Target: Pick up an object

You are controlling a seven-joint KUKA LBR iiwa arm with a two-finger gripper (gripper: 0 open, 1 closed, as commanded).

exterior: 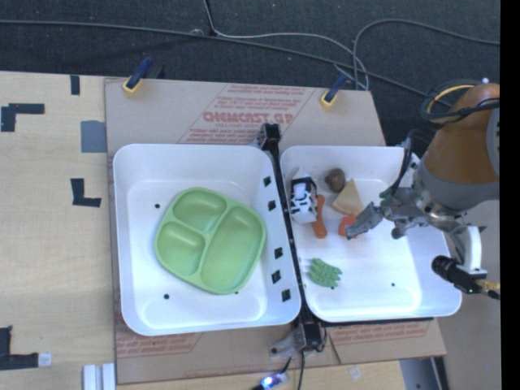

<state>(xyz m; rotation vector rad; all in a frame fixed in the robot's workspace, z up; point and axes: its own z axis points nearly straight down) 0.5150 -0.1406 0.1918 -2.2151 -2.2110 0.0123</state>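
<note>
The right bin [406,295] holds several small items. A black and white toy cow [302,199] stands near its left wall, with an orange carrot-like piece [320,218] beside it. Further back lie a brown lump [335,178] and a tan wedge [349,197]. A small red piece [344,227] rests just right of the carrot, and a green leafy toy [325,273] sits near the front. My gripper [379,226] hangs over the bin's middle, open, with nothing between its fingers. Its left finger [361,221] reaches almost to the red piece.
The left bin [134,177] holds a green divided plate [211,240]. A black divider [280,218] runs between the bins. The arm's grey body and orange band [459,157] cover the right bin's right rim. Cables cross the dark floor behind.
</note>
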